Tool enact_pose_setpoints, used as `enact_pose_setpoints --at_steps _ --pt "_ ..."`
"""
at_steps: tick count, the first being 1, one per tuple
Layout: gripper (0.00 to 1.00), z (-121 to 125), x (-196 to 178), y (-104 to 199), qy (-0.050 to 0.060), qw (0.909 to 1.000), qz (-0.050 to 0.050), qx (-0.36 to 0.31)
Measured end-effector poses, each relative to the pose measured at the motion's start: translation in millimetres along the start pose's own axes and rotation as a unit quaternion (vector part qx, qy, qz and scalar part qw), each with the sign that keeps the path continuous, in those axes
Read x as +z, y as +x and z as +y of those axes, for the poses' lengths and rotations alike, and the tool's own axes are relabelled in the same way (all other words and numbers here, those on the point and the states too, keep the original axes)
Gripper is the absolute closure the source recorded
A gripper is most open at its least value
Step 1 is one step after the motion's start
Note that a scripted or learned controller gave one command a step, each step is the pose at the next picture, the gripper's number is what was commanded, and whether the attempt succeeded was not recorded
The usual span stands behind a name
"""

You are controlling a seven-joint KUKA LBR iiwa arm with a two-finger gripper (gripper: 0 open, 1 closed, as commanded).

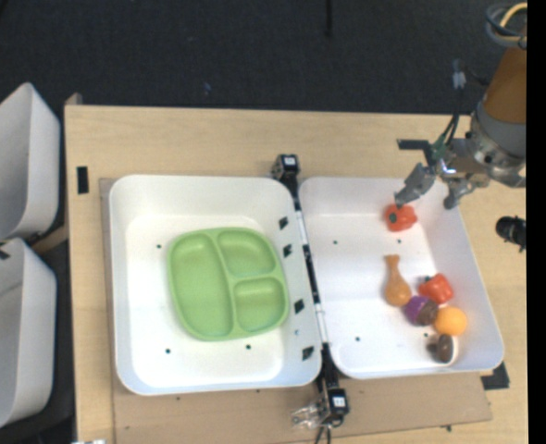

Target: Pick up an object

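We see the two-finger gripper [433, 191] at the far right of the scene, above the far right part of the right white bin [366, 276]. Its two grey fingers are spread apart, one pointing down toward the left and one toward the right, and nothing is between them, so the gripper is released. The orange band of the arm [506, 86] shows above it, at the right edge.

Just below the left finger lies a small red round toy with a green top [400, 216], close to the far right wall of the right bin. We cannot tell if the finger touches it; it seems just apart from it.

Nearer to us in the same bin, along the right side, we see a group of small toys. An orange bottle-shaped piece [396, 282] lies a little to the left of the others. Beside it on the right there is a red piece [437, 288], then a purple piece [419, 310] just under it, a round yellow-orange ball [451, 322], and a dark brown piece [440, 347] in the near right corner. These pieces lie very close together, some of them touching.

The left white bin [143, 340] holds a light green plastic plate with three compartments [227, 282], which lies flat near the middle. Both bins stand side by side on the pale wooden bench [180, 141].
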State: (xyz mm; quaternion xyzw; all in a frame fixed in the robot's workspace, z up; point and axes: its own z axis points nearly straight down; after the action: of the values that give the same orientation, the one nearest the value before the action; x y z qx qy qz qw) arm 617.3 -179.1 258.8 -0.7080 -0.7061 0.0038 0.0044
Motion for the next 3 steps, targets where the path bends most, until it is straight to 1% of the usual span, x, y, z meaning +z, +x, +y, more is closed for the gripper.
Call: enact_pose_setpoints --at_steps 1,2,3 --pt "0.0 2 -8 1 -0.007 1.0 -0.001 -0.001" --pt "0.0 11 38 4 -0.006 1.0 -0.002 -0.003" --pt "0.0 9 80 -3 -0.007 1.0 -0.002 -0.001"
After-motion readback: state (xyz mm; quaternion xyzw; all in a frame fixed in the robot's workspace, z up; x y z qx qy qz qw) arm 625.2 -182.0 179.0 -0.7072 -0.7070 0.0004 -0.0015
